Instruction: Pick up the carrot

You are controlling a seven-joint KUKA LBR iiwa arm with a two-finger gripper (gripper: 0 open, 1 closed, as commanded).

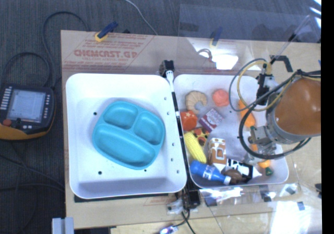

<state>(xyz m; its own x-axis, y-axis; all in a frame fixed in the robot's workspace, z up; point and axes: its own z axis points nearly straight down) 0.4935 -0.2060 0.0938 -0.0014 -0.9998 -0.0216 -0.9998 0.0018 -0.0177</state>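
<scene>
The carrot (265, 164) appears as a small orange piece with a green tip near the front right corner of the right bin (180, 123). Most of it is hidden under the arm. My gripper (259, 143) hangs low over the right side of that bin, just above and behind the orange piece. The grey wrist and looping cables cover the gripper from above. Another orange shape (249, 120) peeks out behind the wrist, and I cannot tell what it is.
The right bin also holds a corn cob (194, 146), a blue bottle (209, 172), a red item (189, 119), a round cookie (197, 100), a pink ball (220, 97) and small packets. A blue divided plate (129, 133) lies in the left bin (78, 123).
</scene>
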